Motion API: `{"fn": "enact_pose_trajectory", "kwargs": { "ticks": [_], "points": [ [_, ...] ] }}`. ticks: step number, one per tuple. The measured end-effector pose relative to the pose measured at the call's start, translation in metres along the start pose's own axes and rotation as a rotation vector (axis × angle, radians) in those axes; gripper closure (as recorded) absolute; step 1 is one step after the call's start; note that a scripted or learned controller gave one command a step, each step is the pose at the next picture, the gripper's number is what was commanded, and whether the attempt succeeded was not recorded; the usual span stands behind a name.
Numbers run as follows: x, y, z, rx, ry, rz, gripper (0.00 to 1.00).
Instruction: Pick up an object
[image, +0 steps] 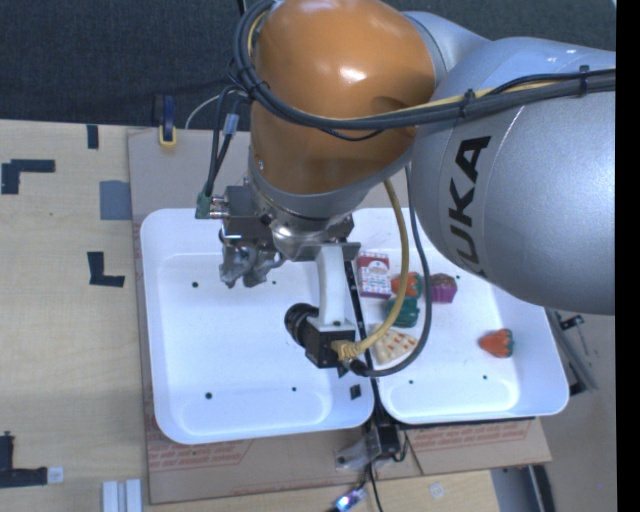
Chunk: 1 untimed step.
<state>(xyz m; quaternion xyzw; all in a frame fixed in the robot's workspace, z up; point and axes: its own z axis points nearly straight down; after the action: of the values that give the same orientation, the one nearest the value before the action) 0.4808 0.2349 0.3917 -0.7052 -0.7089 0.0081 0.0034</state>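
My gripper (246, 266) hangs low over the back part of the left white bin (215, 360), with no object seen under or beside it. The objects lie in the right white bin (450, 392). They are a red and white packet (373, 275), a purple piece (442, 289), a green and orange item (406, 301), a tan waffle-like piece (394, 346) and a red-orange piece (496, 343). The arm's orange band and grey body hide the back of both bins.
A white bracket and black cylinder (312, 335) hang from the wrist over the seam between the bins. Cables loop around the arm. The bins stand on cardboard (200, 455) on a wooden bench with black tape marks (100, 270) at left.
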Motion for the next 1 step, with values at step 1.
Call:
{"fn": "enact_pose_trajectory", "kwargs": {
  "ticks": [1],
  "points": [
    [-0.0015,0.003,0.2635,0.0,-0.001,0.005,1.0]
  ]
}}
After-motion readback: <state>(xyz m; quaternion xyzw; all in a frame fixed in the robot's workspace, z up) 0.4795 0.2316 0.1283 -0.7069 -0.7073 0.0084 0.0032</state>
